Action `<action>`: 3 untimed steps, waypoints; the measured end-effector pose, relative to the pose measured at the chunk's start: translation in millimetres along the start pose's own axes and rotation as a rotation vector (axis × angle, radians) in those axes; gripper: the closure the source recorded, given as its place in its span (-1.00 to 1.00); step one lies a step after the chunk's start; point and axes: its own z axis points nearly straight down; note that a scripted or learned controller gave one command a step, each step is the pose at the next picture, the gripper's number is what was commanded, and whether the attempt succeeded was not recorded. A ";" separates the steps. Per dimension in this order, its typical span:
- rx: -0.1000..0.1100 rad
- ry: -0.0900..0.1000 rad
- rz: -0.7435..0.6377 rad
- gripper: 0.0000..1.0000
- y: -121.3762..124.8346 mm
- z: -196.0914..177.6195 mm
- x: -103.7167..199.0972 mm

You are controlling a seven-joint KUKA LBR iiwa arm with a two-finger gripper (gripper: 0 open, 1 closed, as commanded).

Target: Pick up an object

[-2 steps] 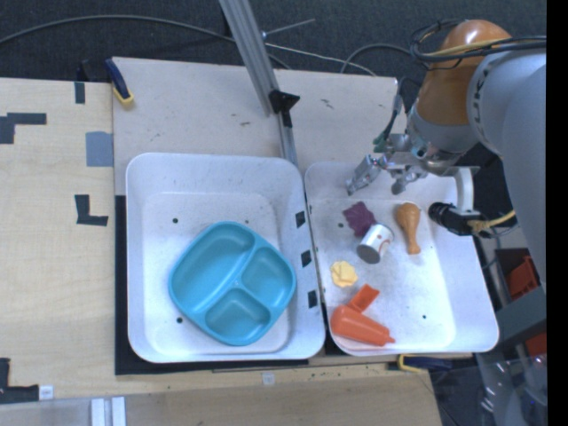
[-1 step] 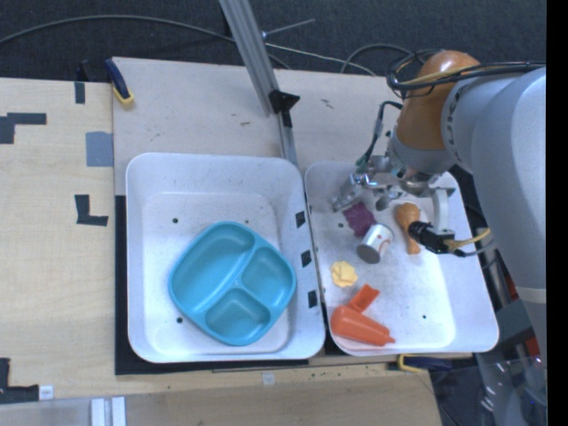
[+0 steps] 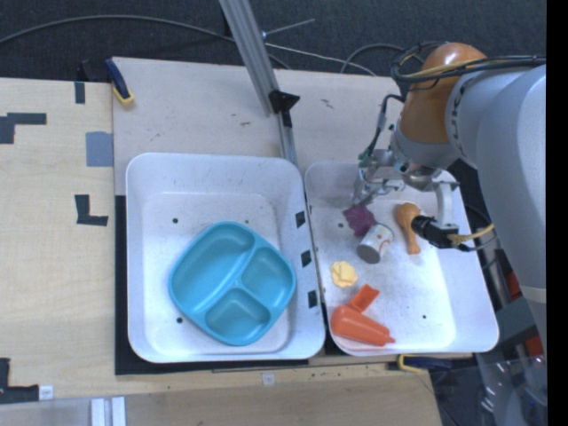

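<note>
In the camera view the gripper (image 3: 371,189) hangs in the right bin (image 3: 470,313) just above the purple object (image 3: 358,218), fingers' state untellable, so it should descend straight and centred, minding the grey cylinder (image 3: 374,242) touching on the near side, with room near the far wall.

two white bins (image 3: 142,238), one blue divided plate (image 3: 232,282), five small objects (image 3: 355,273)
</note>
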 end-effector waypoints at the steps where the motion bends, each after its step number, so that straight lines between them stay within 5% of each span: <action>1: -0.006 0.000 0.003 1.00 -3.2 -53.2 -8.8; 3: -0.008 0.000 0.002 1.00 -9.6 -153.6 -7.9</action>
